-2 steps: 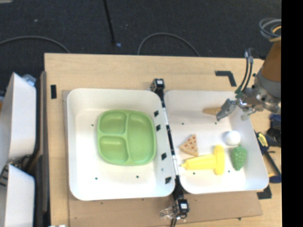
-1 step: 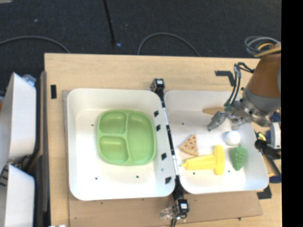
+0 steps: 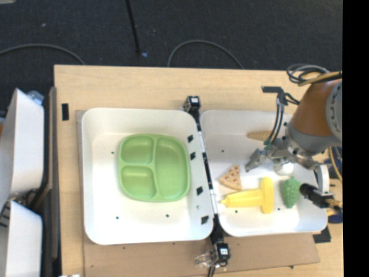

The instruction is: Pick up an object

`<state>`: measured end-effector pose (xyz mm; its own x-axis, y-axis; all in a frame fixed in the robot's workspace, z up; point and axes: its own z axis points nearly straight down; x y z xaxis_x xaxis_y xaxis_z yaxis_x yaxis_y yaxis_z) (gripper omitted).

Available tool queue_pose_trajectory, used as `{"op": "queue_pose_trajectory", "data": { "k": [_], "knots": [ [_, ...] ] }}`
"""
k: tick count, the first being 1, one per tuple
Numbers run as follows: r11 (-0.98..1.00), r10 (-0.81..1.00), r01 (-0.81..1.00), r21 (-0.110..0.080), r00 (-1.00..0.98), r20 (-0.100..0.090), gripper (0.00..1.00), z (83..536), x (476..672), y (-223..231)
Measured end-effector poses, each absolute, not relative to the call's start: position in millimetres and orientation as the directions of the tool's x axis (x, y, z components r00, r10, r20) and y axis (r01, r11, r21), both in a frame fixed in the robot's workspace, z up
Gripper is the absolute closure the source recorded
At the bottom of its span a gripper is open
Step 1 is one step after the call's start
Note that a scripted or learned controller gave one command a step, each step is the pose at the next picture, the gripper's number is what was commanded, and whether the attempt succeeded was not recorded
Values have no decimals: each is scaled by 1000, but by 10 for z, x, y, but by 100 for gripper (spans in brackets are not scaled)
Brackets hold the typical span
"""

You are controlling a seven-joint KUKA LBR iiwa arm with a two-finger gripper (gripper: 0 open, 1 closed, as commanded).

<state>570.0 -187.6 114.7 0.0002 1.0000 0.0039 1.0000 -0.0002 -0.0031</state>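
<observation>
Here, a small white rounded object (image 3: 283, 167) is seen in the right white bin (image 3: 230, 224), directly under the gripper (image 3: 275, 157). Whether the fingers are spread or closed on it cannot be told (the wrist hides them). Nearby lie a green leafy toy (image 3: 290, 193), a yellow plastic hammer-shaped toy (image 3: 252, 197) and a pizza-slice toy (image 3: 232, 178). A green divided plate (image 3: 154, 167) lies in the left white bin (image 3: 101, 212) on the wooden desk (image 3: 144, 85).
</observation>
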Motion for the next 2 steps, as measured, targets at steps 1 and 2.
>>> {"op": "queue_pose_trajectory", "data": {
  "k": [1, 2],
  "knots": [
    [-1, 1000, 1000, 4, 1, 0, 100, 1285, 5718, -1894],
    [2, 1000, 1000, 6, -2, -2, 100, 1754, 5674, -1859]
  ]
}}
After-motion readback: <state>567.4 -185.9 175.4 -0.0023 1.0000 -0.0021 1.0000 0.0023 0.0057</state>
